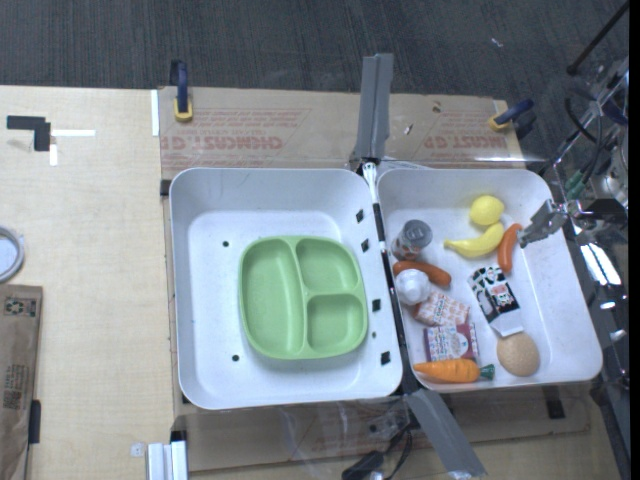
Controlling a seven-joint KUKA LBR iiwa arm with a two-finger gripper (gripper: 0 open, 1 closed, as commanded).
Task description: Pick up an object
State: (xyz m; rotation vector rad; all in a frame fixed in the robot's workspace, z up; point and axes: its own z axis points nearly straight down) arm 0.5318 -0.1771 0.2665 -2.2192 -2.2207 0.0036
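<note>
The right bin (560, 368) holds several toy foods. Among them are a yellow lemon (486, 209), a banana (477, 241), a slim red-orange pepper (509, 247), a small can (414, 235), a black-and-white carton (495, 293), a tan bread roll (518, 354) and a carrot (448, 371). A sausage (424, 270), a white garlic bulb (411, 286) and two pink packets (446, 330) lie near the bin's left wall. My gripper (545, 221) hangs at the bin's right rim, just right of the pepper, with the arm behind it at the view's right edge.
The left bin (200, 298) holds a green divided plate (303, 296). A grey divider post (375, 108) rises between the bins at the back. Clamps (180, 90) sit on the cardboard behind. A tape roll (6, 254) lies on the bench at far left.
</note>
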